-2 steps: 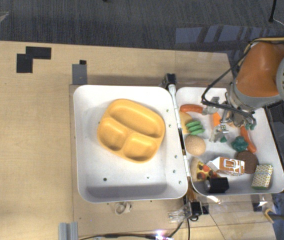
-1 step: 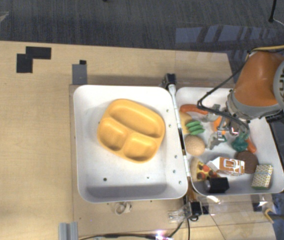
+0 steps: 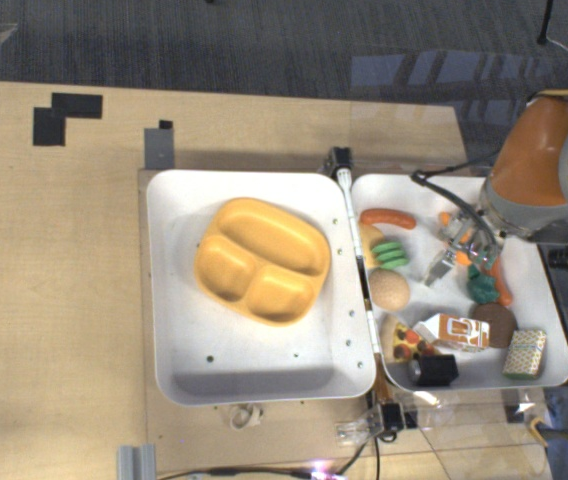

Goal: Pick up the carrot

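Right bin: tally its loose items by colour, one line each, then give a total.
In the right bin, as far as can be told:
Orange or red: 2 (sausage-like piece, carrot)
Green: 2 (ridged piece, dark green piece)
Tan: 1 (egg-shaped item)
Brown: 1 (round piece)
Black: 1 (block)
Mixed print: 3 (carton, small packet, box)
Total: 10

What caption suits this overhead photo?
Robot arm's tool hovers in the cluttered right bin; a yellow tray fills the left.
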Robot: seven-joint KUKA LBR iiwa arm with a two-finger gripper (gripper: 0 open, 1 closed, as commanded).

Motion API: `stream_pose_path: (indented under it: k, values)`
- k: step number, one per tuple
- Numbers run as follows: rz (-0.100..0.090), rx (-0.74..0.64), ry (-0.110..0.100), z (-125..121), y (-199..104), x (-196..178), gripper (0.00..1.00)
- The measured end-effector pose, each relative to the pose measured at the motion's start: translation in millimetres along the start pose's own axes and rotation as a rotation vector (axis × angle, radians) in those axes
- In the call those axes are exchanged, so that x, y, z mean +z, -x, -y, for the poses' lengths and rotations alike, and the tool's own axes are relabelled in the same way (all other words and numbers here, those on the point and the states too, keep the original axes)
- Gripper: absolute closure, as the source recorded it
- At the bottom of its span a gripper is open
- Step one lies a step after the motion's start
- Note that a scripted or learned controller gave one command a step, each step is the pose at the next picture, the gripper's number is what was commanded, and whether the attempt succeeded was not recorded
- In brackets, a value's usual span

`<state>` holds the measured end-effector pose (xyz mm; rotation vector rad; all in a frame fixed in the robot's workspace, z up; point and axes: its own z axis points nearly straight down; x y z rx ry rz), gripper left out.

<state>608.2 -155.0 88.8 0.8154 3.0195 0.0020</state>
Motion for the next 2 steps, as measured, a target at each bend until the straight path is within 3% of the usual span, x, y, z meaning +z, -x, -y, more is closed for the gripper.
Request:
stream_pose_path:
  k: [1,2]
  values:
    - [0.012,-0.008,0.005,-4,3,-14,1.00]
    - [0.003,-0.073,0.001,-2,-27,-76,1.00]
